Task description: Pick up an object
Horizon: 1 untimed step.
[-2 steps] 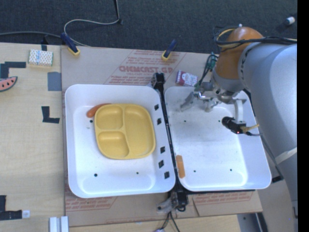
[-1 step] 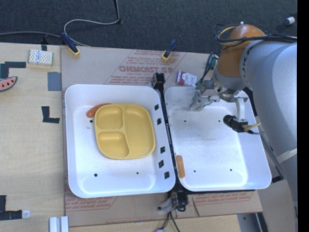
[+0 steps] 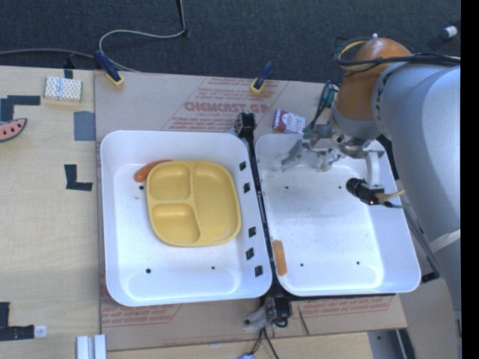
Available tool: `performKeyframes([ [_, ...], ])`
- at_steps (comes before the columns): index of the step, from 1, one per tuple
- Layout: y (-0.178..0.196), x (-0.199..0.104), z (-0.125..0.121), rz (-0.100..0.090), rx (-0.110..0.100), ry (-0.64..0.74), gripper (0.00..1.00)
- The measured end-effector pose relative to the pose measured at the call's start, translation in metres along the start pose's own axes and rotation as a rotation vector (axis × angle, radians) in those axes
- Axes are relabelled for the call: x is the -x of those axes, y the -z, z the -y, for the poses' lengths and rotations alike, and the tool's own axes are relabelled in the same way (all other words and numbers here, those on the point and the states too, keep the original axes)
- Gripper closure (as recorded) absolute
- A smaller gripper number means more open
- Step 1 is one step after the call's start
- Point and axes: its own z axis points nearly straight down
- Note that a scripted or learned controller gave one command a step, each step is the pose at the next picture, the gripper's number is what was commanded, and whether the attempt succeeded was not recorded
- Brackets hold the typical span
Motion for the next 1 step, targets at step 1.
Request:
performKeyframes([
  [1, -0.0098, -0.0308, 0.0266, -0.001, -0.002, -0.003, 0.0],
])
